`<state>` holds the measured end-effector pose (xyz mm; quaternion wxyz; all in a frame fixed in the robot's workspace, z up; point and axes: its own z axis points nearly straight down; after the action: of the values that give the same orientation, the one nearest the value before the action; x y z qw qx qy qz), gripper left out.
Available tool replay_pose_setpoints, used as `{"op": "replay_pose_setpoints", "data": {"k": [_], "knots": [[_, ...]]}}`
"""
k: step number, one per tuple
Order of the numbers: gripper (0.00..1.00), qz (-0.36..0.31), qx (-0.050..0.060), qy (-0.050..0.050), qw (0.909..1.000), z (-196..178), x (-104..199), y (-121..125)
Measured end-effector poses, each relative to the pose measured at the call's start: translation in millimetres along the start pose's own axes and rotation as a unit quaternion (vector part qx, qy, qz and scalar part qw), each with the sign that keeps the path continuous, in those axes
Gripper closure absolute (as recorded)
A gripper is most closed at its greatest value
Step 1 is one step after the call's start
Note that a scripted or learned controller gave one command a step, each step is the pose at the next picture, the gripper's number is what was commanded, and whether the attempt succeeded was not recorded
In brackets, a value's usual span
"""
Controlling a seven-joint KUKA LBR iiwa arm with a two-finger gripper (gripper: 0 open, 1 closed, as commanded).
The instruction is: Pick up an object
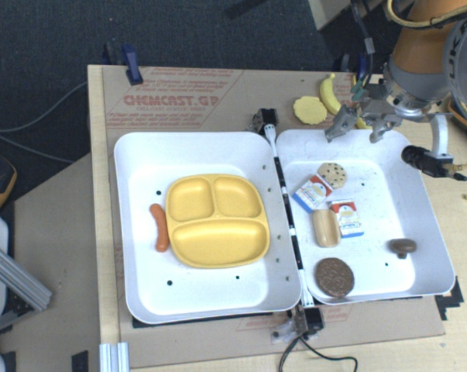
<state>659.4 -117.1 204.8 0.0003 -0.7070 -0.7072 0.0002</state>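
Note:
My gripper (358, 126) hangs over the far edge of the right bin (419, 208), open, with nothing between its two spread fingers. Below it in that bin lie a chocolate-chip cookie (332, 175), a blue-and-red carton (311, 193), a red-and-white carton (347, 218), a tan bread-like block (324, 228), a round brown patty (334, 277) and a small brown mushroom-like piece (403, 247). The left bin (140, 285) holds a yellow divided plate (216, 220) and an orange sausage (160, 228) beside it.
On the cardboard behind the right bin rest a banana (330, 93) and a yellow round piece (310, 110). A black clamp (264, 119) sits at the bins' far joint, and a blue clip (130, 65) at the bench's far left. Cables trail beside the arm.

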Motion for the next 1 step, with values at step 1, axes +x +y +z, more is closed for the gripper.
{"op": "replay_pose_setpoints", "data": {"k": [1], "knots": [[0.0, 0.001, 0.004, 0.001, 1.0, 56.0, 14.2, -55.7]]}}
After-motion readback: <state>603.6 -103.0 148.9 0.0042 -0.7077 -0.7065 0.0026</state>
